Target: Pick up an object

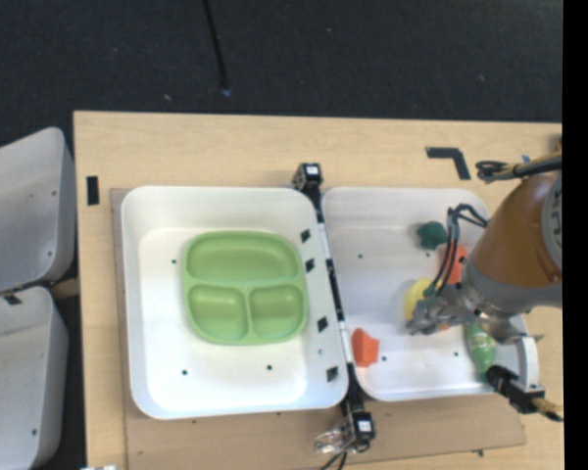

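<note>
The right white bin [382, 253] holds several small items. A yellow object [417, 296] lies right of its centre, directly beside my gripper [427, 321], which hangs low over the bin floor under the orange-banded wrist [514, 238]. A dark green object [431, 232] sits toward the back, an orange-red block [365, 347] near the front left corner, and a light green object [478, 347] at the front right, partly under the arm. A thin orange piece [456, 262] shows next to the wrist cables.
The left white bin [157, 360] carries a green three-compartment plate [245, 286]. A divider with black clips [323, 282] separates the bins. Black fittings and cables sit at the bench's back right corner [470, 164]. Grey seats stand off the bench's left edge.
</note>
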Robot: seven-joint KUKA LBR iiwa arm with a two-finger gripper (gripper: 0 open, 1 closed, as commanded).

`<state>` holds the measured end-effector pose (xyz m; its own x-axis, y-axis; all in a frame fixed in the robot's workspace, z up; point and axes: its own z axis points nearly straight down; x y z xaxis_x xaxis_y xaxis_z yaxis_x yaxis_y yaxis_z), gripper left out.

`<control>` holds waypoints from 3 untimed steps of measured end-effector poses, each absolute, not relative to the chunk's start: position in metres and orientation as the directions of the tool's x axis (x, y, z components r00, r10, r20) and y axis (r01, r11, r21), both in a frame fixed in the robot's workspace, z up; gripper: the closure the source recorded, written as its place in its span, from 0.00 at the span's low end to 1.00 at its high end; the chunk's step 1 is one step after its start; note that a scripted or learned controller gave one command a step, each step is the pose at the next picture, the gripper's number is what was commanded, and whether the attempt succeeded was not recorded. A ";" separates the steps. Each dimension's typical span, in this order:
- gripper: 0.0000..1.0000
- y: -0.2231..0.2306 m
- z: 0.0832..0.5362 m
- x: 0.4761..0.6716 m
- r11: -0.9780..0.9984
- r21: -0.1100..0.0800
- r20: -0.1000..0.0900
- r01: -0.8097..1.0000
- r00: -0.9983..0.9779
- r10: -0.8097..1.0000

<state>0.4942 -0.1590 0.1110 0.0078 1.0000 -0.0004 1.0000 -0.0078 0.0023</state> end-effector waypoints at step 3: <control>1.00 -0.108 0.222 0.527 0.008 0.003 0.001 1.000 -0.008 1.000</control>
